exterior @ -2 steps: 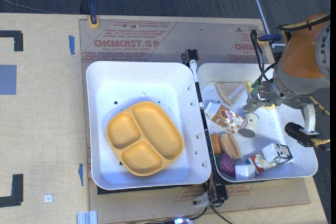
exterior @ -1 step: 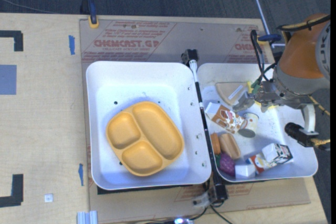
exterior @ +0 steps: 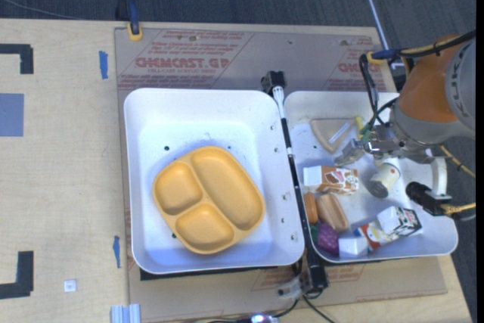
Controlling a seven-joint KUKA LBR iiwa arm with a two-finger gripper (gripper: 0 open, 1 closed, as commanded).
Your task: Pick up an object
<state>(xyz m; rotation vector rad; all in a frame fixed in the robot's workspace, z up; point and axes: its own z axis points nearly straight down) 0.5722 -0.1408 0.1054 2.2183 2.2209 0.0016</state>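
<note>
Arm [exterior: 435, 91] is in from the right, wrist low over the right bin [exterior: 442, 242]. Pincer [exterior: 361, 146] sits near the bin's upper middle, just beside a tan wedge-shaped piece [exterior: 330, 132]; can't tell whether it's apart or together, the wrist and cables block it, and nothing visibly sits in it. Clutter in the right bin: a small printed carton [exterior: 339, 179], a white cup on its side [exterior: 384, 178], a hot-dog toy [exterior: 330, 211] touching a purple item [exterior: 327, 237], a white block [exterior: 352, 245], a black-and-white printed box [exterior: 398, 222] near the bin's lower right. Left bin [exterior: 144, 125] carries a yellow three-compartment tray [exterior: 208, 198], lying flat, lower centre. Both bins rest on a cardboard sheet [exterior: 181, 57] on the tabletop [exterior: 53, 185].
</note>
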